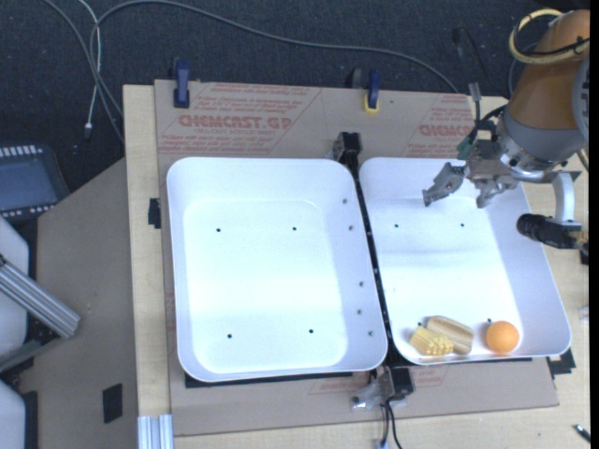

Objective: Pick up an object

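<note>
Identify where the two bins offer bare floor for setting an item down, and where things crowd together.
The left bin is bare wall to wall. The right bin is bare mid-floor; its near edge is crowded by the corn, bread roll and orange ball.

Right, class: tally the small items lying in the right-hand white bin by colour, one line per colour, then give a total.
Orange, the round orange ball: 1
Yellow, the knobbly yellow corn-like piece: 1
Tan, the tan bread-roll-shaped piece: 1
Total: 3

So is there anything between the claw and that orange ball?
No. In the camera view, bare white bin floor lies between the claw and the orange ball.
</note>
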